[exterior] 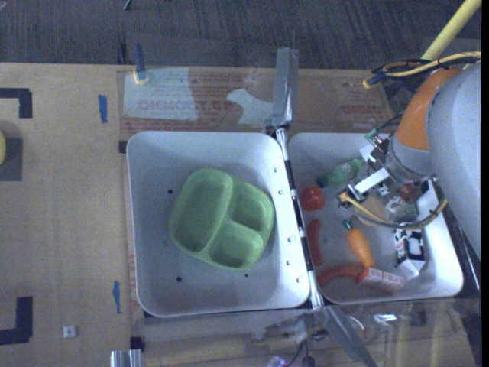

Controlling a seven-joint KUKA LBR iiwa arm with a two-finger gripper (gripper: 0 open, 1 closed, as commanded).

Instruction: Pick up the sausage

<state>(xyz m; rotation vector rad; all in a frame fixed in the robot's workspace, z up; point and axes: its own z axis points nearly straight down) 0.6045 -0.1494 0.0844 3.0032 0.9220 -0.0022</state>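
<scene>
Camera view: the sausage (340,273) lies at six o'clock in the right bin (447,281); the gripper (353,205) hovers toward twelve o'clock of it, jaws' state indiscernible.

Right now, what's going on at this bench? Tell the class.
A grey robot arm reaches in from the right over the right bin, its hand hovering above a scatter of toy food. The sausage, a red curved piece, lies near that bin's front edge beside an orange carrot, and the hand is not on it. The left bin holds a green divided tray. Nothing has been lifted yet.
</scene>
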